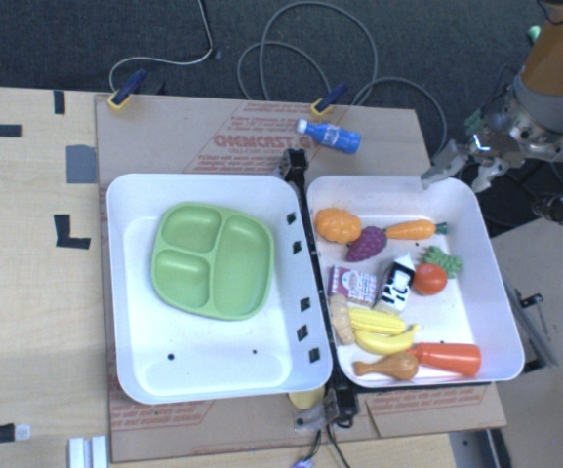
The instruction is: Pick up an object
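The right bin (486, 252) holds several toy foods: an orange (338, 224), purple grapes (366, 244), a carrot (410, 229), a red tomato (429, 279) with a green leafy piece (443, 259), a pink box (352, 284), a black-and-white carton (395, 283), yellow bananas (382, 326), a brown drumstick (386, 366) and an orange-red sausage (448, 358). My gripper (464, 169) hovers over the bin's far right corner, above and right of the carrot. It is open, with nothing between its fingers.
The left bin (135, 359) holds a green divided plate (213, 259). A blue bottle (328, 135) lies on the cardboard behind the bins. Cables loop across the dark floor at the back. Black clips run along the wall between the bins.
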Robot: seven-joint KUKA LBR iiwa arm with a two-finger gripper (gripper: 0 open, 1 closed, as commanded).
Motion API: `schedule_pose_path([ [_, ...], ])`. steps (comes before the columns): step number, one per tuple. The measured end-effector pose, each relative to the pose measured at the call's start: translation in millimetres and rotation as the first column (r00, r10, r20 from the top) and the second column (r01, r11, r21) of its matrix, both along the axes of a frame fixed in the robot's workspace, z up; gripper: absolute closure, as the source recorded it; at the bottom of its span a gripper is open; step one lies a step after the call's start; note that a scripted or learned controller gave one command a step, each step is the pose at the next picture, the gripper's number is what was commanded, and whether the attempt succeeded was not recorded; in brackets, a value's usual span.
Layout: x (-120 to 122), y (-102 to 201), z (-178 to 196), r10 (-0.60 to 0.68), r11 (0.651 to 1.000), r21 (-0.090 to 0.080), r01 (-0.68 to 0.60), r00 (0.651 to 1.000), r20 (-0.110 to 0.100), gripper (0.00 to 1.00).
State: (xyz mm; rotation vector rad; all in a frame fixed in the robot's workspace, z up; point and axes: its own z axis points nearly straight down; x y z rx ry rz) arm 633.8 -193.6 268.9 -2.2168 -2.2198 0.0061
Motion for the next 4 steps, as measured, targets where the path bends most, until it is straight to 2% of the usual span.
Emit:
schedule_pose_path([
  [1,32.9,24.4,-174.0,0.000,1.000,-0.001,0.000,1.000,0.004,0.00],
  [2,-20.8,19.5,-183.3,0.001,1.000,-0.004,-0.001,1.000,0.015,0.00],
  [3,-47.4,62.9,-183.3,0.002,1.000,-0.007,-0.002,1.000,0.015,0.00],
  [4,20.6,84.5,-186.1,0.011,1.000,-0.003,-0.011,1.000,-0.018,0.00],
])
